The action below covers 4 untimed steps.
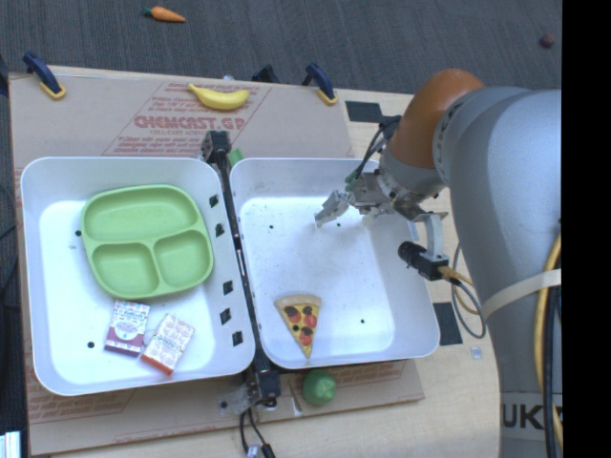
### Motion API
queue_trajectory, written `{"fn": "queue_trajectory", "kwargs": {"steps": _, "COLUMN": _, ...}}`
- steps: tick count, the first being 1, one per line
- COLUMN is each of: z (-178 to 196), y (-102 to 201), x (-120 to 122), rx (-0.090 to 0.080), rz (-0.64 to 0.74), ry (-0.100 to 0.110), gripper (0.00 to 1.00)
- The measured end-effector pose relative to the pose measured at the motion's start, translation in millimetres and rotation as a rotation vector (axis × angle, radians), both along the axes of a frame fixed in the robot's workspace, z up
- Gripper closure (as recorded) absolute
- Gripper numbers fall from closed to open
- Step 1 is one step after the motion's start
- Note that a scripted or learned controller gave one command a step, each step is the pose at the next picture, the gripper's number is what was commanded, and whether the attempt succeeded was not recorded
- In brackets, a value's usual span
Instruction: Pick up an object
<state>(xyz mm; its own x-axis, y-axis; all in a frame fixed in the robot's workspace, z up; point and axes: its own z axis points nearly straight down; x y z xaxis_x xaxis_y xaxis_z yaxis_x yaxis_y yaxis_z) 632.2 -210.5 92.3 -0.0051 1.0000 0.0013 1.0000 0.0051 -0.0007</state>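
Observation:
My gripper point(331, 210) hangs over the upper middle of the right bin point(382, 175), reaching in from the right under the grey arm with its orange band. Nothing shows between its fingertips. A toy pizza slice point(301, 321) lies near the front of that bin, well below the gripper. In the left bin point(38, 284) sits a green divided plate point(146, 237). Two small printed packets point(128, 326) point(168, 342) lie in front of the plate.
A toy banana point(220, 94) lies on the cardboard behind the bins. A green ball point(320, 387) rests on the bench edge in front of the right bin. A toy carrot point(165, 13) lies on the floor at the back. Blue clamps hold the board's rear edge.

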Motion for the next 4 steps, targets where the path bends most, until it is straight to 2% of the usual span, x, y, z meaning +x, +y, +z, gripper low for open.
{"fn": "queue_trajectory", "kwargs": {"steps": 1, "z": 0, "y": 0, "x": 20, "rx": 0.000, "rz": 0.000, "ry": 0.000, "gripper": 0.00}}
{"fn": "queue_trajectory", "kwargs": {"steps": 2, "z": 11, "y": 1, "x": 21, "rx": 0.001, "rz": 0.006, "ry": 0.000, "gripper": 1.00}}
{"fn": "queue_trajectory", "kwargs": {"steps": 3, "z": 11, "y": 1, "x": 21, "rx": 0.001, "rz": 0.008, "ry": 0.001, "gripper": 0.00}}
{"fn": "queue_trajectory", "kwargs": {"steps": 4, "z": -1, "y": 71, "x": 24, "rx": 0.000, "rz": 0.002, "ry": 0.003, "gripper": 0.00}}
